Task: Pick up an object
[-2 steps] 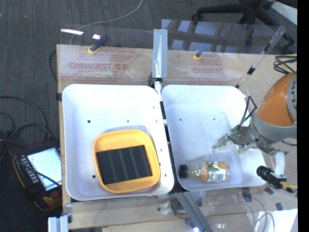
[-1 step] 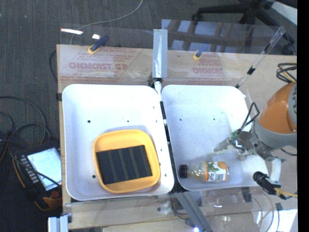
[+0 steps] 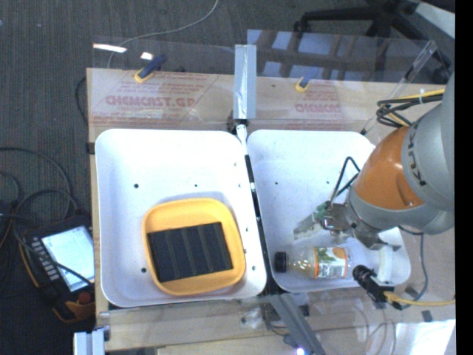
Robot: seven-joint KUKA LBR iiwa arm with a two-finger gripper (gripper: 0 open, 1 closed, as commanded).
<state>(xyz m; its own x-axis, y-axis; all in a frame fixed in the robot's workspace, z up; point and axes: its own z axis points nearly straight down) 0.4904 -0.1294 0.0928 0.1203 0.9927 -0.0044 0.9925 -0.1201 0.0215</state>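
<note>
My gripper [image 3: 319, 222] sits low in the right bin [image 3: 295, 161], just above and left of the bottle [image 3: 319, 262] lying on its side near the bin's front wall. From this angle I can't tell how far open the tool is; nothing is visibly held in it, so I'm treating this as no grasp yet.

The bottle is the only pick candidate on this side: clear body, orange label, dark cap pointing left toward the divider. The yellow tray [image 3: 194, 246] with its dark ribbed insert is in the left bin [image 3: 133, 161], well apart from me.

Risks from here:
- The bottle is round and on its side. If I close off-centre or along its length, it rolls or squirts out toward the front wall.
- It's near the front wall (and my wrist bulk hangs right over that corner), so a descent could clip the rim or pin the bottle against the wall rather than straddle it.
- The clear plastic is slick, so a light pinch may slip on lift.
- Cables by my wrist at lower right could snag on a fast retract.

I judge alignment across the bottle's width as the main thing to get right.
</note>
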